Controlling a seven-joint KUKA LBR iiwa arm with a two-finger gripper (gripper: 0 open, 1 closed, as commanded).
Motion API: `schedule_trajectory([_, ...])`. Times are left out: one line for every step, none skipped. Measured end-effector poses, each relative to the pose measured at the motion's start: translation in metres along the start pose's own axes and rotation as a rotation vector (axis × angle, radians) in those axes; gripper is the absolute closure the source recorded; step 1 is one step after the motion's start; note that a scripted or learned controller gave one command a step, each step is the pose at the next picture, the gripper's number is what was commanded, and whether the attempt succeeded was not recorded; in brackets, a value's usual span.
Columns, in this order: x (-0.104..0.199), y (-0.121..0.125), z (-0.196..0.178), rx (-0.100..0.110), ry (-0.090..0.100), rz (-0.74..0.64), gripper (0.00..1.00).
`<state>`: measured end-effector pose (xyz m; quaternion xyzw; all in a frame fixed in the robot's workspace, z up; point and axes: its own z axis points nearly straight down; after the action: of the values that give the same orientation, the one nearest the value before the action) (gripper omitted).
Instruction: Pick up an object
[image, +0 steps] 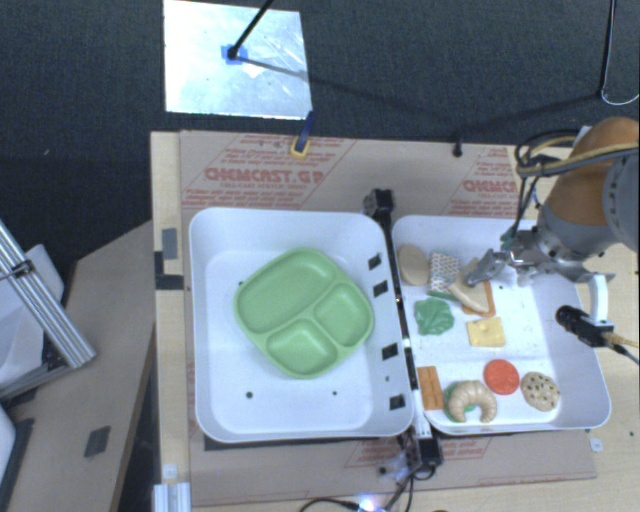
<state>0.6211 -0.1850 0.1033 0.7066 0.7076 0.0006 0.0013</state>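
The right bin (575, 360) holds several toy foods: a beige bun (412, 265), a grey-white wedge (444, 268), a tan and orange slice (472, 298), a green leaf (434, 316), a yellow cheese square (486, 331), a red tomato slice (501, 376), a cookie (539, 390), a croissant (471, 399) and an orange cracker (429, 387). My gripper (484, 270) reaches in from the right, low over the back of this bin. Its tip is right at the upper end of the tan slice, beside the grey-white wedge. I see nothing lifted.
The left bin (215, 300) carries a light green divided plate (303, 312). A ridge with black clips (392, 320) separates the two bins. The arm's grey and orange wrist (590, 200) hangs over the right bin's back right corner.
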Motion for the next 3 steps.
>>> schedule_trajectory([-0.002, 0.005, 0.011, -0.011, -0.005, -0.001, 0.0])
schedule_trajectory([-0.002, 0.007, -0.001, -0.018, -0.006, -0.002, 1.0])
schedule_trajectory([0.0, 0.013, -0.066, -0.006, -0.001, -0.004, 1.0])
